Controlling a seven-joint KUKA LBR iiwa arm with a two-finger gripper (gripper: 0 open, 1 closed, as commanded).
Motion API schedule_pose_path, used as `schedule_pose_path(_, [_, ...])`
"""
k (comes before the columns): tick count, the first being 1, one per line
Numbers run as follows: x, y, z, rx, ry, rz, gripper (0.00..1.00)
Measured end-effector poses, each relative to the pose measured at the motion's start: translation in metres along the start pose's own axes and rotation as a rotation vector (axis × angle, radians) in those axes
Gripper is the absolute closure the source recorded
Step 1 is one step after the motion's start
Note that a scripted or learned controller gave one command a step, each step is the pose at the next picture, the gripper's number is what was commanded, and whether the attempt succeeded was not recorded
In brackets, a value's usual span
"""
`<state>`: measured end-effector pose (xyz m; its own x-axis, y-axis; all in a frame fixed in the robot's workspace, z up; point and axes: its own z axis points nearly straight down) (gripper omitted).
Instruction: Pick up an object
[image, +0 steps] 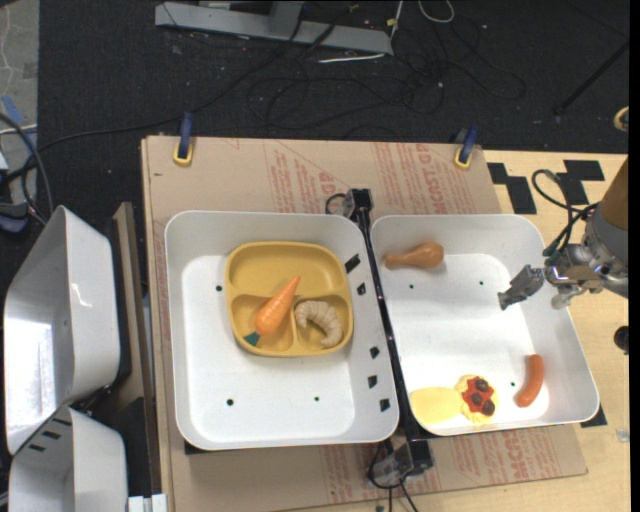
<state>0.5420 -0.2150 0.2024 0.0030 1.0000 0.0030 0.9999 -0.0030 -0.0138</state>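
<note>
Camera view, gripper (524, 287) over right bin's (432, 232) right side, finger state impossible to tell, sausage (530, 381) just below it, drumstick (416, 257) well left, nothing held.

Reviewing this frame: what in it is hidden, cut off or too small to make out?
- Arm: cut off by the camera view's right edge; just the wrist and gripper reach in.
- Gripper fingers: too small and dark to tell open from shut.
- Carrot: its green end is partly hidden where it crosses the yellow plate divider.
- Flat yellow item in the right bin: its front edge merges with the bin rim; the red-black topping is too small to identify.
</note>
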Motion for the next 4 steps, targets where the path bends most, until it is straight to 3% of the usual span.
schedule_pose_path(1, [0.001,0.003,-0.008,-0.014,-0.003,-0.004,0.0])
schedule_pose_path(3, [0.007,-0.004,0.106,-0.008,-0.002,-0.001,0.0])
schedule_pose_path(4, [0.008,-0.004,0.11,-0.013,-0.003,-0.002,0.0])
